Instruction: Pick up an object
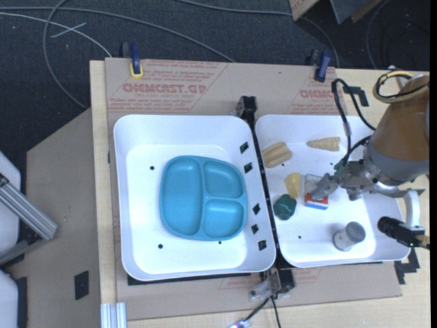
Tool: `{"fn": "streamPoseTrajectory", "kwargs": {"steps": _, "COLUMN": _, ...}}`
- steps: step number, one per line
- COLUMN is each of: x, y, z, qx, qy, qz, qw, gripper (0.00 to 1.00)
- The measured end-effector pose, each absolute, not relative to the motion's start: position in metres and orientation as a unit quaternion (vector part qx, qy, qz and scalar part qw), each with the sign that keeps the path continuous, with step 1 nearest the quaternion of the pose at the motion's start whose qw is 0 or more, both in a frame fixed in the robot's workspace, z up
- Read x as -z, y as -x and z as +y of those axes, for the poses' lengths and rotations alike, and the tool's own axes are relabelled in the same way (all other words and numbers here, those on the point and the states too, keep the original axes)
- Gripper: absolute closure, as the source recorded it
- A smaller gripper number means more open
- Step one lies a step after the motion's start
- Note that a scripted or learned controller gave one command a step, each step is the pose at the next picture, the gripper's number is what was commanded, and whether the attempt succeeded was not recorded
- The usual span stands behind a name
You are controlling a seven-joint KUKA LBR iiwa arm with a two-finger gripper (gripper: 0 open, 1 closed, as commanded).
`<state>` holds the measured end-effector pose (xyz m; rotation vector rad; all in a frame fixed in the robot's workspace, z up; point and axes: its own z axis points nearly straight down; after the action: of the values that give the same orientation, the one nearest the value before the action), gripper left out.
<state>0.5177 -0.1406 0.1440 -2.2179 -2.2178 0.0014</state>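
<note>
Reaching in from the right, the gripper (326,186) hangs low in the right bin (355,130) directly over a small red-and-white object (316,199), which lies just beside the yellow piece (293,182); whether it grips anything I cannot tell.

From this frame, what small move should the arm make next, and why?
Probably lower straight down a little: the claw sits right over the small red and blue block in the right bin, with the yellow piece and green ball close beside.
</note>
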Motion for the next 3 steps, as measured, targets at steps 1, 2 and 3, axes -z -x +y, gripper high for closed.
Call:
{"fn": "streamPoseTrajectory", "kwargs": {"steps": 1, "x": -0.092, "y": -0.517, "z": -0.140, "qx": -0.0007, "qy": 0.707, "qz": -0.707, "qw": 0.003, "gripper": 0.00}}
{"fn": "streamPoseTrajectory", "kwargs": {"steps": 2, "x": -0.105, "y": -0.518, "z": -0.140, "qx": 0.0005, "qy": 0.707, "qz": -0.707, "qw": 0.001, "gripper": 1.00}}
{"fn": "streamPoseTrajectory", "kwargs": {"steps": 3, "x": -0.162, "y": -0.522, "z": -0.132, "qx": 0.0006, "qy": 0.707, "qz": -0.708, "qw": -0.001, "gripper": 1.00}}
